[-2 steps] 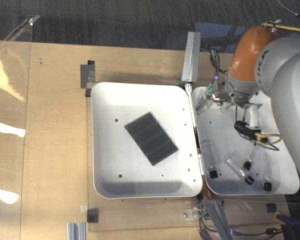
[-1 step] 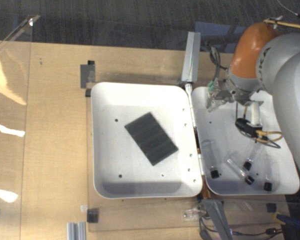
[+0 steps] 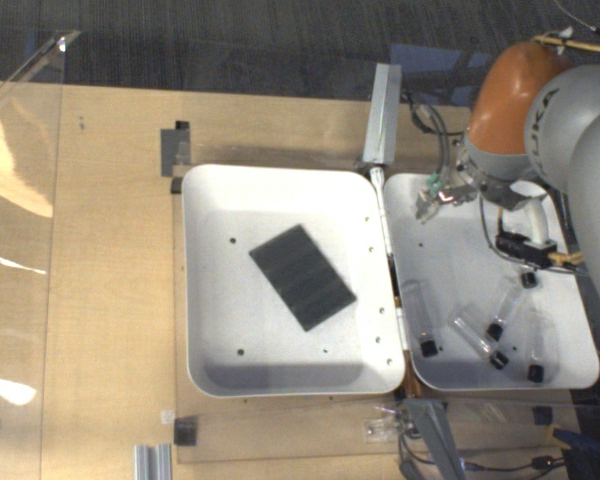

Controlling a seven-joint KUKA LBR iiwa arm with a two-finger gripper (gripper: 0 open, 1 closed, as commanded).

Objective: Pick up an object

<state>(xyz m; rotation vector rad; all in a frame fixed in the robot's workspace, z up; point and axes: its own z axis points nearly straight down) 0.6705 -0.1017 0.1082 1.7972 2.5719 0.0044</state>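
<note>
Camera view: my end effector (image 3: 438,194) hovers over the right bin (image 3: 580,368); grip state unclear; dark pad (image 3: 302,276) untouched; nothing lifted yet.

A dark grey flat rectangular pad (image 3: 302,276) lies in the middle of the left bin (image 3: 210,363) — turned diagonally, flat on the floor.

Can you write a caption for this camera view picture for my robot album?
Robot arm reaching over the right bin of small clear pieces, while a dark grey pad lies in the left bin.
</note>
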